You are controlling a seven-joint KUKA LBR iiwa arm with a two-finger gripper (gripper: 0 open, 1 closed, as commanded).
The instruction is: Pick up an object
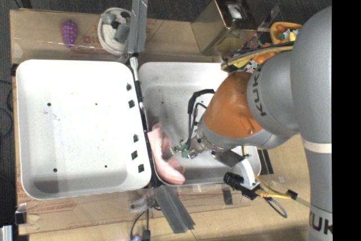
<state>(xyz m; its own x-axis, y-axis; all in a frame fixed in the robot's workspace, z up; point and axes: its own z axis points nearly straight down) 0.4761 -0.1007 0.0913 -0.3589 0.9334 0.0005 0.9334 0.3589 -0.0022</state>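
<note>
Over the right bin (169,73), the arm (265,99) hangs low with its end effector (186,149) near a pink object (162,156).

That pink object, soft-looking and curved, lies inside the right bin against the wall it shares with the left bin (73,127), toward the near corner. Just beside it, further into the right bin, sits the end effector, under the orange band of the wrist; whether it is open or closed I cannot tell. Behind the left bin, on the table (45,31), rest a small purple object (69,33) and a roll of white tape (114,31).
</note>
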